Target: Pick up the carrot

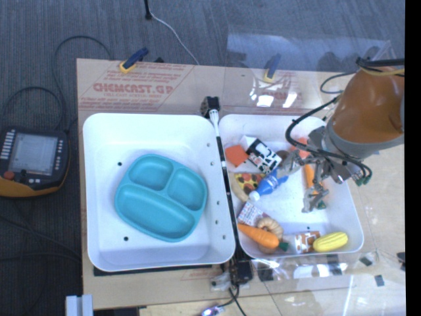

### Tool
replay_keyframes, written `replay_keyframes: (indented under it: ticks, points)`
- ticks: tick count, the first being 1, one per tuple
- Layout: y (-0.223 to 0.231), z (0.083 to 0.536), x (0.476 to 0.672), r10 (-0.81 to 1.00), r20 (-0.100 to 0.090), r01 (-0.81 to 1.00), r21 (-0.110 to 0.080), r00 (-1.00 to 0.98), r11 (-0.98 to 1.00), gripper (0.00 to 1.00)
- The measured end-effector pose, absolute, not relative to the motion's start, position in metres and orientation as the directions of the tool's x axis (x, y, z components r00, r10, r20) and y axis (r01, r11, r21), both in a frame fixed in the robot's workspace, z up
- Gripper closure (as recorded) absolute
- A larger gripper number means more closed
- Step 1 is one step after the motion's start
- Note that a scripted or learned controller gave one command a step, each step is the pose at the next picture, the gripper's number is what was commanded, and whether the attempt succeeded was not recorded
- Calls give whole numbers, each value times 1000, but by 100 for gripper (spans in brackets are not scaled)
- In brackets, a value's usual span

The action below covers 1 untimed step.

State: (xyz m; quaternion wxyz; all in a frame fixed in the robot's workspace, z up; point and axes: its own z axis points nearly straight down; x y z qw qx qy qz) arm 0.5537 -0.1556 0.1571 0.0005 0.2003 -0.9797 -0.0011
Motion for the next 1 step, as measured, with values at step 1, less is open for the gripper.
replay_keyframes:
  ticks: [1]
  points:
    - [-174, 108, 551, -354, -9, -354, -2, -935, 935, 0]
